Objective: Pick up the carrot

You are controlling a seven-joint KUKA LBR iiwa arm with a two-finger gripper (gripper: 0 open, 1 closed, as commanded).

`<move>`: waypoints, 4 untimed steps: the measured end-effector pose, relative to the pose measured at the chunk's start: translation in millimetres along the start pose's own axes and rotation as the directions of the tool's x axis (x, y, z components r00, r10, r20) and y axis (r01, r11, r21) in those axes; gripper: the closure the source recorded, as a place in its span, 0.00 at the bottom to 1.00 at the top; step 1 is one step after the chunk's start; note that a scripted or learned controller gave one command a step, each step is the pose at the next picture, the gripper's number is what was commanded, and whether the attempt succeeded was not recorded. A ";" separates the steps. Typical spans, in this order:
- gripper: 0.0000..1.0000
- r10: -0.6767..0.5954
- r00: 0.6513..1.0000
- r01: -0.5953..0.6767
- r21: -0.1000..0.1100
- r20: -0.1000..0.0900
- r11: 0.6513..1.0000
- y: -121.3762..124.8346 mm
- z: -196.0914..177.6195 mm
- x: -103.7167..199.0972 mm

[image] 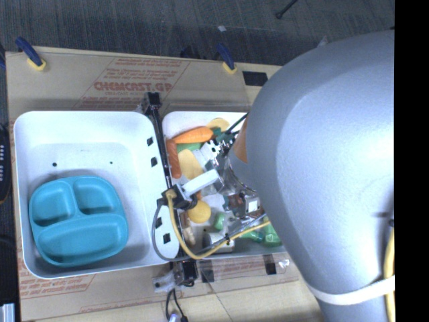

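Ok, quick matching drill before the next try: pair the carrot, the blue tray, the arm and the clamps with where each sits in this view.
Things:
1. carrot
2. blue divided tray
3. grey arm
4. blue clamp

Places:
A. left bin
B. far edge of the bench
C. far end of the right bin
D. over the right bin, reaching in from the right

Pairs: 1-C, 2-A, 3-D, 4-B

We see 2 bins: the tray (pixel 79 218) lies in the left bin (pixel 27 129); the carrot (pixel 192 137) sits at 12 o'clock in the right bin (pixel 175 121).
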State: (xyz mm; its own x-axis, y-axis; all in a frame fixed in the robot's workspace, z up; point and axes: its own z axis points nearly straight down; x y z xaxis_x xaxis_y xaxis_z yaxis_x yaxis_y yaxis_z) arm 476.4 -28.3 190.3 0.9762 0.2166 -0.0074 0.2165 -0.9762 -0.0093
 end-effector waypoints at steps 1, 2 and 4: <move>0.00 0.000 1.000 0.000 0.000 0.000 1.000 0.0 0.0 0.0; 0.00 0.000 1.000 0.000 0.000 0.000 1.000 0.0 0.0 0.0; 0.00 0.000 1.000 0.000 0.000 0.000 1.000 0.0 0.0 0.0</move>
State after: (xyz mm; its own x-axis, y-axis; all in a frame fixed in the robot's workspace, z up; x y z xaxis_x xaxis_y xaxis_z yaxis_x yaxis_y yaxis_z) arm 476.3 -28.3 190.3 0.9762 0.2165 -0.0074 0.2165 -0.9762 -0.0093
